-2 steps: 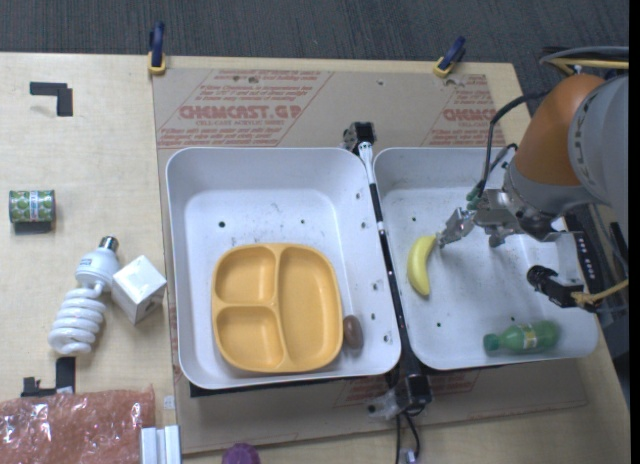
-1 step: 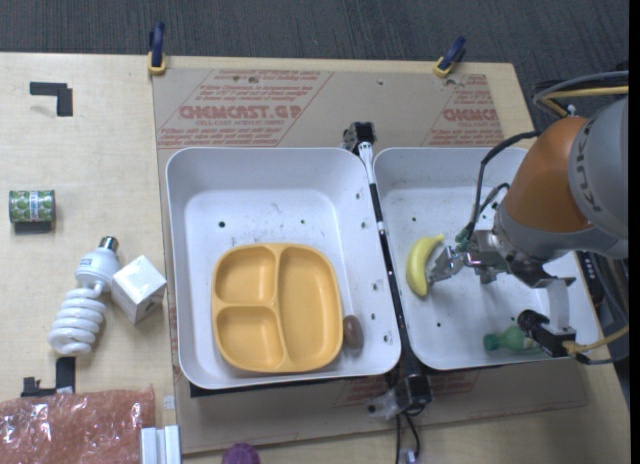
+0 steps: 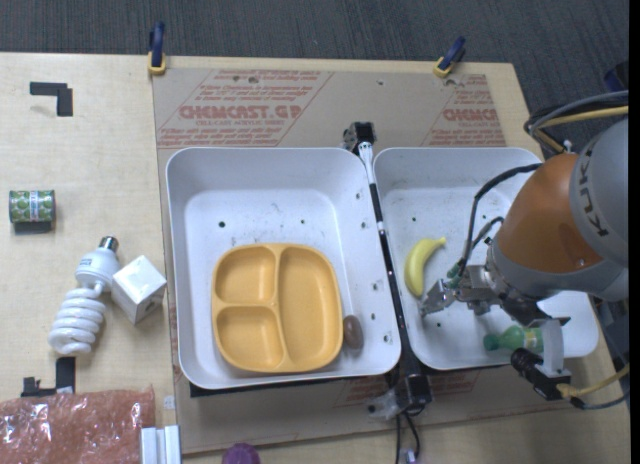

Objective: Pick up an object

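Note:
A yellow banana lies in the right bin, near its left wall. My gripper hangs just below and to the right of the banana's lower end, low over the bin floor. A green object lies near the bin's front edge, to the right of the gripper and partly hidden by the wrist. The grey and orange arm covers the bin's right half. I see nothing held in the gripper.
The left bin holds a yellow divided plate with a small brown object at its right rim. Left of the bins, a white spiral bulb, a white cube and a green can lie on the bench.

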### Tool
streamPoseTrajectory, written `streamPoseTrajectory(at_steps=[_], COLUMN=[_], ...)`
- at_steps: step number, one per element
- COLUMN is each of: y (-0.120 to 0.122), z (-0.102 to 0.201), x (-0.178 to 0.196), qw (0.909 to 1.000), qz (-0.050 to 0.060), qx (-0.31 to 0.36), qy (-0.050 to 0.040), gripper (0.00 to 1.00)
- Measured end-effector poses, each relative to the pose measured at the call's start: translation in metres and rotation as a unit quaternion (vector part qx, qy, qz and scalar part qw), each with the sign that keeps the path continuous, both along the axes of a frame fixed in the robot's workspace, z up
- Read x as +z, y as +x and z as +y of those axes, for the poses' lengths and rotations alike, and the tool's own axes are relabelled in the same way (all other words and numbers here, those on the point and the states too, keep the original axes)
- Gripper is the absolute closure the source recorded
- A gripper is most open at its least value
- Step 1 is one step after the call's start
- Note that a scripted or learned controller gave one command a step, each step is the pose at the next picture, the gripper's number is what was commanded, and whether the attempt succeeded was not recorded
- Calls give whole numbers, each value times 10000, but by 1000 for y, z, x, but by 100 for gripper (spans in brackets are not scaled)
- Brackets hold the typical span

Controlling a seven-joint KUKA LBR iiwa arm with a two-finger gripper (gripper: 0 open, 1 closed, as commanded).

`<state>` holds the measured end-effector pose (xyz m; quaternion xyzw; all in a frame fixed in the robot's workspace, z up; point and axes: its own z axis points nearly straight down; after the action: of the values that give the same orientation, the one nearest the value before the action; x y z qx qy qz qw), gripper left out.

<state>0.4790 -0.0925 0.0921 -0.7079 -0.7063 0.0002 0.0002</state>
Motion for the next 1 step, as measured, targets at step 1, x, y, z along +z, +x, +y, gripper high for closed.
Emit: streamPoseTrajectory(at_steps=[1], y=[2], z=[-1], x=[10], qw=[10000], qz=[-16], qx=[-7], qy=[-4], gripper=[100])
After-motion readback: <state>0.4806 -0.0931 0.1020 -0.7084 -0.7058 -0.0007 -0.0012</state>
